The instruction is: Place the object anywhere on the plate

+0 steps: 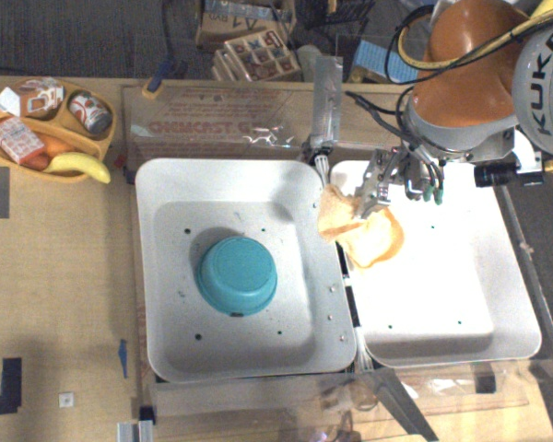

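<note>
Bench carries two shallow white bins side by side. The left bin (166,201) holds a teal plate (238,275) — it looks like an upturned dish — lying a little left of the bin's centre, with bare white floor all round it.

The object, a floppy yellow-orange piece (359,230), sits at about 10 o'clock in the right bin (470,311). Its left end rides up over the divide between the two bins; its rounder end rests on the right bin's floor. It is well apart from the plate, at roughly 2 o'clock from it.

The gripper (376,194) hangs at the upper edge of the object, fingers pointing down and to the left. The fingertips overlap the object's top, and the fingers appear clenched on that upper edge — part of the piece is lifted toward them.

Outside the bins, at 10 o'clock on the bench, a yellow tray (9,150) holds a banana (78,165) and small packets.
</note>
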`<action>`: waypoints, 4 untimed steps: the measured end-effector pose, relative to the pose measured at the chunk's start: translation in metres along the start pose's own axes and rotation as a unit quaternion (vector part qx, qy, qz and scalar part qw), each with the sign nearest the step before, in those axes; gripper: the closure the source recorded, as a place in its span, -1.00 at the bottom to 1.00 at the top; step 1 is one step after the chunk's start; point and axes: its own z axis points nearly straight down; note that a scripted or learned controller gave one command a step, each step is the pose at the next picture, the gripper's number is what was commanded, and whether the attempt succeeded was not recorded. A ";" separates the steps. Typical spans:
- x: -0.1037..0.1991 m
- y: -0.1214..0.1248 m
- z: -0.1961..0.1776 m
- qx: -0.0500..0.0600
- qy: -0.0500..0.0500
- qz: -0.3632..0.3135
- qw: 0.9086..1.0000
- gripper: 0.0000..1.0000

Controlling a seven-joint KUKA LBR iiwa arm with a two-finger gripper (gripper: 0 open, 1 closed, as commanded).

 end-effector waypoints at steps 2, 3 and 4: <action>0.077 0.068 -0.013 0.000 0.001 -0.090 0.996 1.00; 0.116 0.096 0.002 0.000 0.001 -0.090 0.996 1.00; 0.116 0.096 0.001 0.000 0.001 -0.090 0.996 -1.00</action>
